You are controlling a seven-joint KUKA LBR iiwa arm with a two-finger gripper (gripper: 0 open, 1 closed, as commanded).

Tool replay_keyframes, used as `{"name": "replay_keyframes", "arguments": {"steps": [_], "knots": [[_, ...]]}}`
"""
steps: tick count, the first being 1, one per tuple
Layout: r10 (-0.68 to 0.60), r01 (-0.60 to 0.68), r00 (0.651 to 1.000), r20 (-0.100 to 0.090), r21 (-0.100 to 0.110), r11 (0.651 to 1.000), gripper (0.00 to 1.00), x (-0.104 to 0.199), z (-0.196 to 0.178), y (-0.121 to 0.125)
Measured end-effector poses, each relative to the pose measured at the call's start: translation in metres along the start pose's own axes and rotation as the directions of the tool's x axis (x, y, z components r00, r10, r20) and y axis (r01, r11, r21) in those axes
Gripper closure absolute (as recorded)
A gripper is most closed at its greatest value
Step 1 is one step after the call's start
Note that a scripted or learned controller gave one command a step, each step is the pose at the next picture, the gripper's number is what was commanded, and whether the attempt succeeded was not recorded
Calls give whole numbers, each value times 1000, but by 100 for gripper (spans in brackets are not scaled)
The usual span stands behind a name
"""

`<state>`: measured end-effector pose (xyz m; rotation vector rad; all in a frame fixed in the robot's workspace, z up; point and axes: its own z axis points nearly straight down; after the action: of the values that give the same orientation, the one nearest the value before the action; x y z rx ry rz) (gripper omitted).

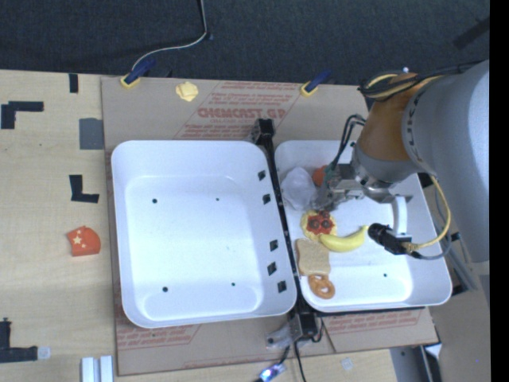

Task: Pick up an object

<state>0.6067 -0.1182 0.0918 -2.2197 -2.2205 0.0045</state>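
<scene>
Hovering over crowded toys, our end effector, its grip unreadable to us, risks nudging the banana beside the red-topped piece.

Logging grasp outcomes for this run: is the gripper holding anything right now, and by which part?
It cannot be told. The gripper is low in the right bin, just above the red-topped toy beside the banana, but nothing shows between its fingers.

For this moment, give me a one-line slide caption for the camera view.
KUKA arm's gripper hovers over toy food, a banana among it, in the right bin.
</scene>
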Motion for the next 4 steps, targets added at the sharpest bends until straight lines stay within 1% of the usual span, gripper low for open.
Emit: {"name": "replay_keyframes", "arguments": {"steps": [1, 2, 3, 4], "knots": [[0, 0, 1000, 4, -19, 1000, 100, -24, -180, 7], [-6, 6, 1000, 2, -18, 1000, 100, 25, -332, 63], [-2, 2, 1000, 1, -15, 1000, 100, 31, -444, 20], [-3, 3, 1000, -1, -1, 1000, 100, 69, -443, -36]]}}
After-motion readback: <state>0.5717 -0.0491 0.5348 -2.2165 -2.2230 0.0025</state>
